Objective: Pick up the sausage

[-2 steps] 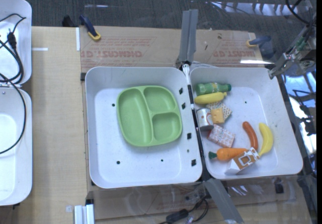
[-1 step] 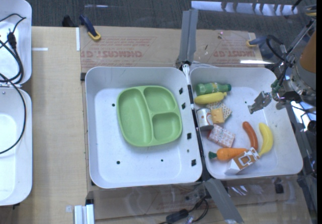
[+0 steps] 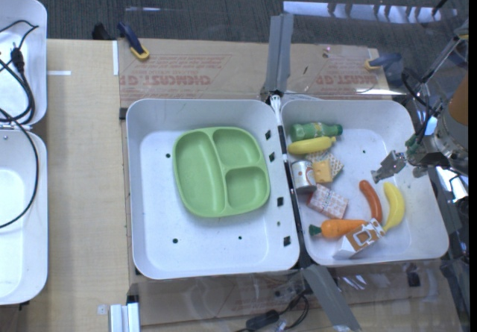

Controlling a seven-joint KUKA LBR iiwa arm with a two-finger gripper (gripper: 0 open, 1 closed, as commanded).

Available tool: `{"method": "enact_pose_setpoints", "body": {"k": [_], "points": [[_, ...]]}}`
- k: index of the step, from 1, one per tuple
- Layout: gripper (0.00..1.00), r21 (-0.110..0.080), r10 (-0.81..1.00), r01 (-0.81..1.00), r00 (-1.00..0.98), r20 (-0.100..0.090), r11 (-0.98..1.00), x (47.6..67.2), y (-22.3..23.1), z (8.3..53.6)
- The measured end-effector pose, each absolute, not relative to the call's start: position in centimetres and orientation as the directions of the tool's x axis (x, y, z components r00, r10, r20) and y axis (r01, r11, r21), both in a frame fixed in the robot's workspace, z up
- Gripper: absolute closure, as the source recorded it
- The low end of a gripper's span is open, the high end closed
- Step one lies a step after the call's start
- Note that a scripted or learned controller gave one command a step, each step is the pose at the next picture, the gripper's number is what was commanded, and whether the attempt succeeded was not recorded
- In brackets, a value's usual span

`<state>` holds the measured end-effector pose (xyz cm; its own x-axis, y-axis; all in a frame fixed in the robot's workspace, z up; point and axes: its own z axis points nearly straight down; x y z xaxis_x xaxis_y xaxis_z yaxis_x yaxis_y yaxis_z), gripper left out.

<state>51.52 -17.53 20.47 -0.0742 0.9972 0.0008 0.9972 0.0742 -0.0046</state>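
Note:
The sausage (image 3: 370, 200) is a short red-orange link lying in the right bin (image 3: 358, 140), right of centre. A yellow banana (image 3: 394, 206) lies along its right side and a carrot (image 3: 343, 228) sits just below its lower end. My gripper (image 3: 389, 166) hangs over the bin's right part, a little above and to the right of the sausage's upper end. It is open, holds nothing, and is apart from the sausage.
The right bin also holds a green bottle (image 3: 316, 130), a second banana (image 3: 308, 146), a can (image 3: 301, 172), a cheese wedge (image 3: 323, 171), a pink box (image 3: 329, 202) and a small carton (image 3: 365, 237). A green divided plate (image 3: 220, 171) lies in the left bin (image 3: 149, 196).

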Motion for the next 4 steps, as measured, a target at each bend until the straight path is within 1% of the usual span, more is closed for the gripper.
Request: {"method": "enact_pose_setpoints", "body": {"k": [1,2,3,4], "points": [[0.00,-0.002,0.993,0.993,-0.122,0.001,0.122,52.5,-19.3,9.0],[1.00,-0.004,0.993,0.993,-0.118,0.001,0.118,52.5,-19.4,9.7],[1.00,-0.003,0.983,0.983,-0.184,-0.001,0.184,55.2,-10.0,23.5],[1.00,-0.004,0.990,0.990,-0.144,-0.002,0.144,56.1,-12.0,30.6]]}}
